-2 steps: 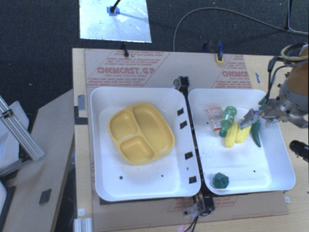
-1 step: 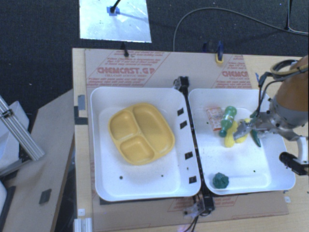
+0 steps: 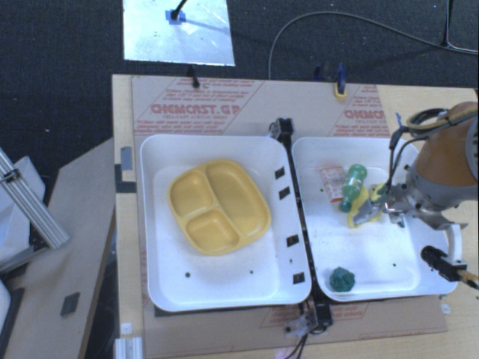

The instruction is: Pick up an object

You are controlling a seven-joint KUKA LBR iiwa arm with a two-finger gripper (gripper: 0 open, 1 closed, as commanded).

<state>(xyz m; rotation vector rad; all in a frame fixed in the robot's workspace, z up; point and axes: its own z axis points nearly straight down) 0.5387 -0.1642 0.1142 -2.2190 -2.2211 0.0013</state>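
Figure: view from above at a slant, two bins side by side on the table [image 3: 224,99]. The right bin [image 3: 397,275] carries the candidates for the pick: a green bottle [image 3: 352,187] near its middle, a yellow piece [image 3: 367,198] touching the bottle's right side, a small printed packet [image 3: 331,178] just left of the bottle, and a dark green lump [image 3: 343,279] near the bin's front edge. The left bin [image 3: 161,275] carries a yellow divided plate [image 3: 219,206], well apart from the arm.

I read the gripper [image 3: 367,215] as low in the right bin, just beside the bottle's lower end and the yellow piece. The bottle's long axis runs from the bin's back edge toward its front, tilted slightly; it lies up and to the left of the gripper, very near. Whether the fingers are spread or pressed together I cannot tell; the metal parts blur into one another, and nothing is clearly seen between them.

The arm [image 3: 445,163] enters over the bin's right edge, its orange band above the wrist, the wrist bent down and leftward toward the bottle.
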